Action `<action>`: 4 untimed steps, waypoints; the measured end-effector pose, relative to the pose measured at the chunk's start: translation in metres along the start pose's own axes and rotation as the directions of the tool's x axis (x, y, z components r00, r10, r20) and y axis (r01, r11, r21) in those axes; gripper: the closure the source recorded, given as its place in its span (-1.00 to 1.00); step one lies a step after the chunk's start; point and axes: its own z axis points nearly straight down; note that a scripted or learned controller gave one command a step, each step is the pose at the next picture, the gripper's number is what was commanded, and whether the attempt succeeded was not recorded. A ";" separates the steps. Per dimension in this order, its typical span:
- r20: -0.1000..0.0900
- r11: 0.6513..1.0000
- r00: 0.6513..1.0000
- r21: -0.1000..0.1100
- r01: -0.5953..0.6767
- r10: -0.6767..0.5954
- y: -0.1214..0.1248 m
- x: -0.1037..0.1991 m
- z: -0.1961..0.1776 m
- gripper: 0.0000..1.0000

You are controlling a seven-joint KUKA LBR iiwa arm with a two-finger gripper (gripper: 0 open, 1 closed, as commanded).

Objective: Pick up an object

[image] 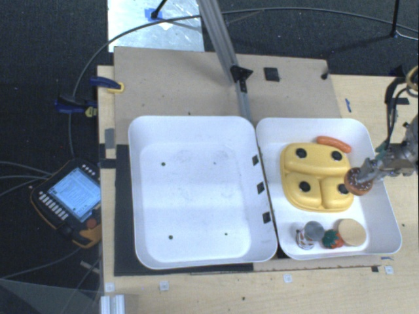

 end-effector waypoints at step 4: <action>-0.005 1.000 1.000 0.005 0.005 -0.005 0.086 0.193 0.010 1.00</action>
